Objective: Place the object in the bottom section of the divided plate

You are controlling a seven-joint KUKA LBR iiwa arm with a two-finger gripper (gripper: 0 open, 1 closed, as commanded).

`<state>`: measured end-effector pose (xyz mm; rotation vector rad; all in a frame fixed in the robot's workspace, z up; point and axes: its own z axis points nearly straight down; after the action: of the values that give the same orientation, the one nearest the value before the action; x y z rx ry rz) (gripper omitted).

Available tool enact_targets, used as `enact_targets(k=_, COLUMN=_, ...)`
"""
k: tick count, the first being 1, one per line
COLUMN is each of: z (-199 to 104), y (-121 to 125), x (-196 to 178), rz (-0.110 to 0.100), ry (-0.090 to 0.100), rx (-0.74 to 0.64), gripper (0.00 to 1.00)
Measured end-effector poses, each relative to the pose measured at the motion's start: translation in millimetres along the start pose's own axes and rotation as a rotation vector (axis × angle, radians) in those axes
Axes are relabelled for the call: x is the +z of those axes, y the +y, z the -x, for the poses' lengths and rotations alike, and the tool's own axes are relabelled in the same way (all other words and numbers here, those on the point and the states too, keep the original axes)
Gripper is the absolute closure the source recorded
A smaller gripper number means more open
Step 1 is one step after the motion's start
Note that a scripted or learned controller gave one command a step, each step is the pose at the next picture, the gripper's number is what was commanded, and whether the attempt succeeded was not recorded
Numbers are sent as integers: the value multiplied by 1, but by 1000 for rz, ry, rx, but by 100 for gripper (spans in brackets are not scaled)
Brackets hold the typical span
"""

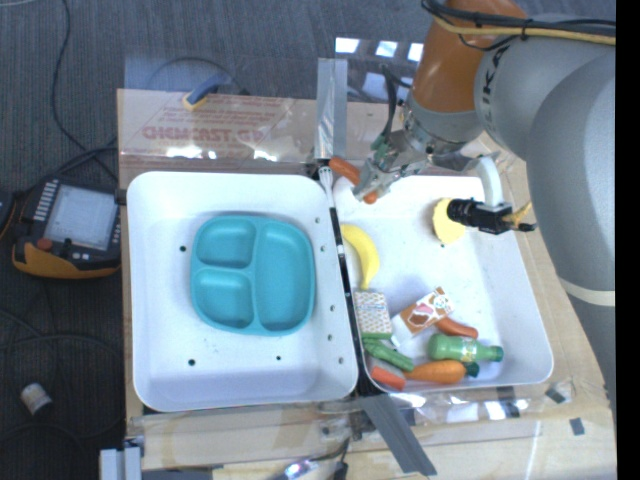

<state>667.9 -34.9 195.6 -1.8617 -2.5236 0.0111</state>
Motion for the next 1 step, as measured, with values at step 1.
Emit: enact_targets(k=1, z=0, y=0, x=0, rz=0, ry=0, rx=0, gripper=0)
